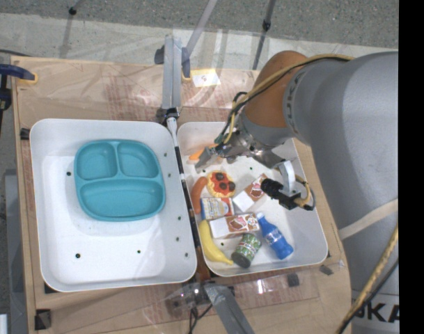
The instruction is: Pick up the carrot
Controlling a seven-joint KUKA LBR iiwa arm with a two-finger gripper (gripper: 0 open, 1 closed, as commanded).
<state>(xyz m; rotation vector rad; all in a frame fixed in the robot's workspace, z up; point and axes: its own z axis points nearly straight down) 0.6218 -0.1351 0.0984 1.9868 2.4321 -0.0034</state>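
**Arm reaching in low from the right**

We've got the big grey arm (351, 131) coming in from the right, orange band (271, 99) showing above the wrist, bent downward. The gripper (215, 153) points left; we can't read its fingers.

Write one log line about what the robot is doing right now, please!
phase: reaching | gripper: over right white bin, upper left corner | small orange carrot: lying beside gripper, not lifted | teal divided plate: left bin
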